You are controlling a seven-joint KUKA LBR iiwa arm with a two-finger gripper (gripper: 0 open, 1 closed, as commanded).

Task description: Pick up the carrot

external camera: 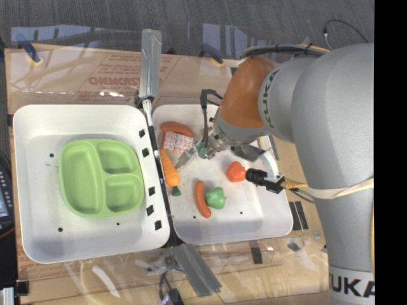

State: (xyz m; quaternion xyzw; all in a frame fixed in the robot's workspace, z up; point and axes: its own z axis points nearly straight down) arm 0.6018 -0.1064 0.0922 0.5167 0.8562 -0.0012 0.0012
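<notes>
The carrot (169, 170) is orange with a small green end and lies lengthwise along the left wall of the right bin (273, 215). My gripper (186, 158) is low in that bin, reaching in from the right. Its tip sits just right of the carrot's upper half, close to it, over the lower edge of a red and white packet (176, 138). Nothing can be seen held in it. The arm's orange band (245, 97) and grey wrist hide the bin's back right part.
A red-orange sausage (202, 199) and a green pepper (216, 197) lie together at the bin's front middle. A small orange-red tomato (236, 171) sits to the right. The left bin (38, 234) holds a green divided plate (102, 176). A black cable plug (257, 177) hangs near the tomato.
</notes>
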